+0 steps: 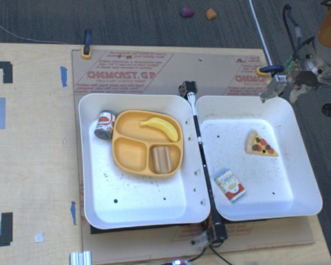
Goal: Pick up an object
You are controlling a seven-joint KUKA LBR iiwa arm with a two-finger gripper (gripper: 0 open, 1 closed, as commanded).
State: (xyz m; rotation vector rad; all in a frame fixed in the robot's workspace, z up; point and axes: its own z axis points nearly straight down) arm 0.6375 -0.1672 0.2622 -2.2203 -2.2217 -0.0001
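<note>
Two shallow white bins are carried side by side on the bench, joined along a black hinge strip.

Left bin: a yellow three-compartment plastic tray is set toward the far edge. A yellow toy banana lies in its long far compartment; a tan sausage-like block lies in its near right compartment; the near left compartment is bare. A small red-and-white can lies on its side, touching the tray's left rim, near the bin's far left corner.

Right bin: a toy pizza slice with red and dark toppings lies toward the far right corner. A small red-and-white carton lies flat near the near left corner, well apart from the slice.

Gripper: it hangs above the far right corner of the right bin, with nothing seen between its fingers. Whether the claw is released or clenched cannot be told; the fingers are too small and blurred.

Step in hand, as judged: approach to a pick. The pizza slice is the nearest candidate and stands clear of the walls. A straight descent over its middle is advised, with the jaws set across its narrower width, since a thin flat piece is easily pushed aside rather than caught.
</note>
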